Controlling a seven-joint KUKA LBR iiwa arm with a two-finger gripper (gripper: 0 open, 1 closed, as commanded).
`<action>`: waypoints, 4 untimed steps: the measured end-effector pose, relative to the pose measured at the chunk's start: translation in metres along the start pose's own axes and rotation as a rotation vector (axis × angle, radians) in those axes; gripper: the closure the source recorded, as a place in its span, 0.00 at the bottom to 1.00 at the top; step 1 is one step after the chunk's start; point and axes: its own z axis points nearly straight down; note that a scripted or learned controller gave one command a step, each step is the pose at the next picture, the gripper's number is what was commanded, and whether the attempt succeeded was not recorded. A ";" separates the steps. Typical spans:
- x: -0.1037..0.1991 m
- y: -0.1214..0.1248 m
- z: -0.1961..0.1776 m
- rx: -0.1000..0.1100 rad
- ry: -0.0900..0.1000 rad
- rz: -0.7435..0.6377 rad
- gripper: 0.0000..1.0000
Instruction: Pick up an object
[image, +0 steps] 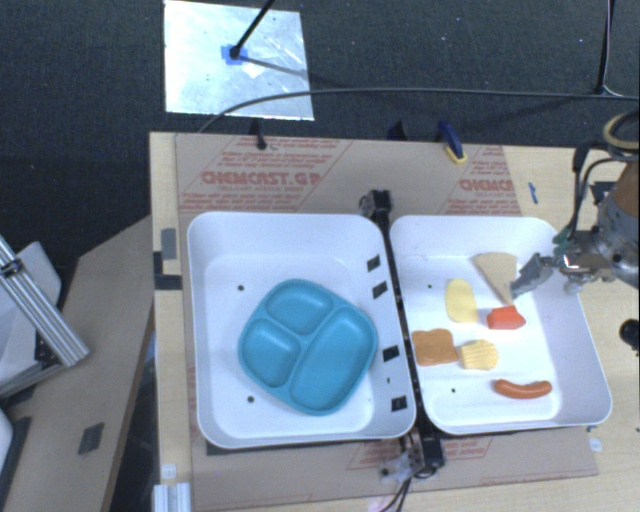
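From the camera view, nothing is lifted yet; the pick is still to be made, by my reading; every food piece lies flat on the floor of the right bin (580, 385); the tool (527, 279) hangs at the right of the frame, over the bin's upper right part, its dark fingertips just beside the lower edge of the beige wedge (495, 268) and above the red piece (506, 318); whether it touches the wedge I cannot tell, nor whether its fingers are spread or pressed together; nothing visibly sits between them; lower down lie the yellow piece (460, 299), the toast slice (434, 346), the ridged chip (478, 354) and the sausage (522, 389); the blue divided plate (308, 346) rests in the left bin (215, 300) on the worktop (170, 180).
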 end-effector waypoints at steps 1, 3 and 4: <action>0.000 0.002 -0.006 -0.010 -0.002 -0.003 0.00; 0.008 0.000 0.080 -0.008 -0.001 -0.001 0.00; 0.015 0.003 0.135 -0.018 -0.003 -0.001 0.00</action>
